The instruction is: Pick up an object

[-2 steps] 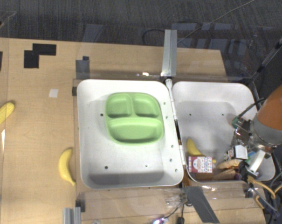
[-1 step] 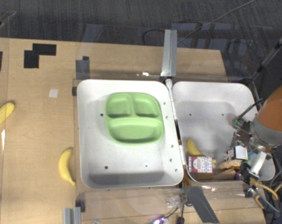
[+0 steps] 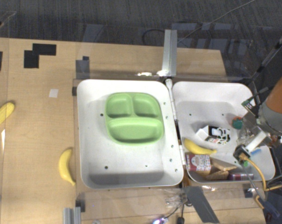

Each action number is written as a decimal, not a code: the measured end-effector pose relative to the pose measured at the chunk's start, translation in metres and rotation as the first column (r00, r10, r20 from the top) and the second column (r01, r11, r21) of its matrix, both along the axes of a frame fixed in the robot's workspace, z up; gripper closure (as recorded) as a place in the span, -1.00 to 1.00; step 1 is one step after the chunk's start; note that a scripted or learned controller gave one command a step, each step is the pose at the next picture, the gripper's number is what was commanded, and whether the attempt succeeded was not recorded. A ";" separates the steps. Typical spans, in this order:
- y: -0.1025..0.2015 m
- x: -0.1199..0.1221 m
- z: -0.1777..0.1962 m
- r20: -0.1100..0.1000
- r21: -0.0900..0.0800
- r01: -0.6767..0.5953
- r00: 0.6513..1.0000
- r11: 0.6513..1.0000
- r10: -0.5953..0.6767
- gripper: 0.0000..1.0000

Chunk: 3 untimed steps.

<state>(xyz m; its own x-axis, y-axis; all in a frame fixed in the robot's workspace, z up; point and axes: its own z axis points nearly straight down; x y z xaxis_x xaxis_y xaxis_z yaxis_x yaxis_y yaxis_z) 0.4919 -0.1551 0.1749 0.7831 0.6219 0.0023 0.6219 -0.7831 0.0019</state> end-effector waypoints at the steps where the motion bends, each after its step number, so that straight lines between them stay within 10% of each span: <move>1: 0.014 0.018 -0.041 -0.003 0.001 0.427 0.904 0.904 -0.426 1.00; 3: 0.054 0.009 -0.001 -0.003 0.001 0.447 0.895 0.895 -0.447 1.00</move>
